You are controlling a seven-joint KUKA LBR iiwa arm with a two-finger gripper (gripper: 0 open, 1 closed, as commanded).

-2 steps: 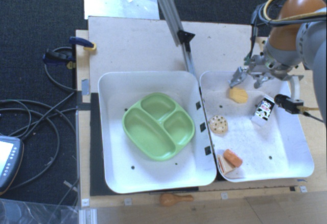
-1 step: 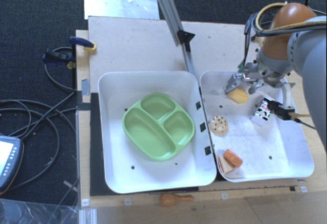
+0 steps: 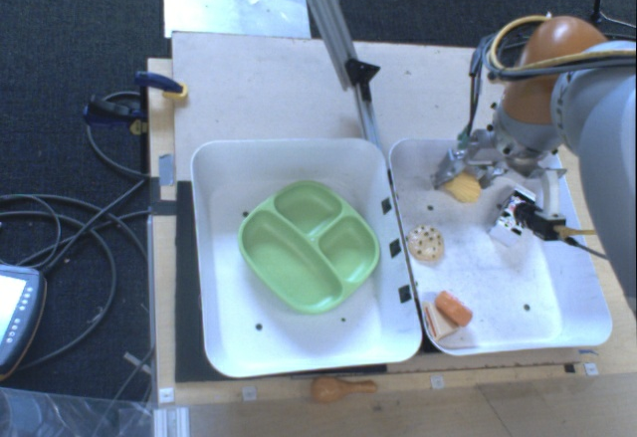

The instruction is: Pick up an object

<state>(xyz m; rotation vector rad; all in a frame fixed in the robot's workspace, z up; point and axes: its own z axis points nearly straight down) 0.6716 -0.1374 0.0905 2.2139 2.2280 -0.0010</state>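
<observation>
Over in the right bin [image 3: 532,291], gripper's [image 3: 456,173] at the yellow lump [image 3: 464,191], can't tell if closed; next I'd guess clamp and lift.

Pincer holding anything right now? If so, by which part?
Cannot tell. The pincer is right at the upper edge of the yellow lump in the right bin; no grip is visible.

There were two white bins [image 3: 221,311] and one green divided plate [image 3: 299,276]. I counted one yellow lump [image 3: 464,189], one round speckled biscuit [image 3: 426,244], one orange piece [image 3: 455,307] and one tan thing [image 3: 343,387]. With the orange piece there was perhaps one pale slab [image 3: 436,324], though it was too small to be sure.
</observation>
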